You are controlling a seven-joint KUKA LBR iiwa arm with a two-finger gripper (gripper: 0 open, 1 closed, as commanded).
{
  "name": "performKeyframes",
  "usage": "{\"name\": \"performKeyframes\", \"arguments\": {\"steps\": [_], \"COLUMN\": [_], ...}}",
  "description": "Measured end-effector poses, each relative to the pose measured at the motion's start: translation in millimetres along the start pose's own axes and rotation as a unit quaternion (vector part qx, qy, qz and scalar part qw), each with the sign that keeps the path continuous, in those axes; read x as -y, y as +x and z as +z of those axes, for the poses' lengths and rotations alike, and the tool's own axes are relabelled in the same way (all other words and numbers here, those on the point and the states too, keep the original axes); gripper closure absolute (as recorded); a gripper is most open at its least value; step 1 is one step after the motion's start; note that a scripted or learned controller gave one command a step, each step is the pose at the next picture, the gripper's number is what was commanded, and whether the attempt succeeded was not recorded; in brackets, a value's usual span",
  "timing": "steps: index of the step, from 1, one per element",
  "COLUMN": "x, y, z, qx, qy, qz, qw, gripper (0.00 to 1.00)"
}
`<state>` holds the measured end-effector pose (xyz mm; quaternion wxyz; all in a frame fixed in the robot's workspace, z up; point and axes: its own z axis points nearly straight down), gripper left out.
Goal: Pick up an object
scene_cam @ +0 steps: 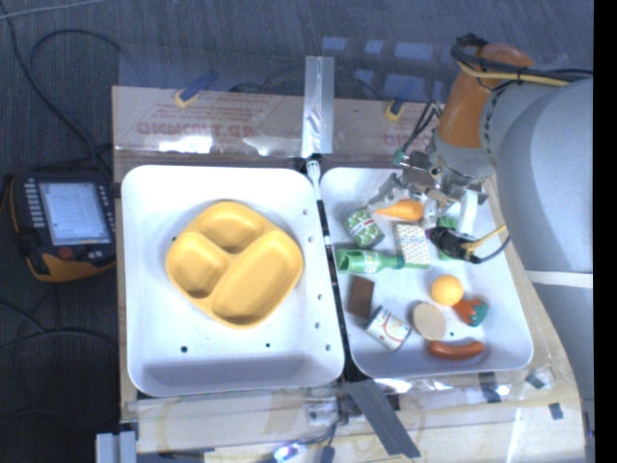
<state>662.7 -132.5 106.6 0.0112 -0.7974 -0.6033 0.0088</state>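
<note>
over the bench, two shallow white bins sit side by side, and the arm reaches in from the right.

left bin (145,355): holds a yellow three-section plate (234,261), lying near the middle of the bin floor.

right bin (511,336): holds a scatter of small toy food items, all well apart from the yellow plate.

arm (482,95): grey with an orange band above the wrist, leaning over the upper part of the right bin.

gripper (424,186): low over the upper middle of the right bin, just above the orange carrot (402,210); whether the claw is released or clenched cannot be told, since the pieces blur together there.

orange carrot: lies at a slant right under the gripper, touching or nearly touching it; a grasp cannot be confirmed.

green-and-white pouch (362,225): just left of the carrot, near the divider between the bins.

green bottle (371,260): lies on its side below the pouch, pointing right.

checkered packet (413,245): just right of the bottle, below the carrot.

brown block (361,296): below the bottle.

small can (389,328): tipped on its side near the bin's lower left.

orange ball (446,289): right of centre, just above a tan round piece (430,320).

red sausage (456,349): along the lower edge of the bin.

pendant with a screen (63,218): on the floor left of the bench.
</note>
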Motion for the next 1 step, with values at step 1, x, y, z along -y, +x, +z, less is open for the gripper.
{"name": "performKeyframes", "arguments": {"steps": [1], "x": [-19.0], "y": [-32.4], "z": [14.1], "qx": [0.000], "qy": [-0.016], "qz": [-0.037], "qw": [0.9992], "gripper": [0.00]}}
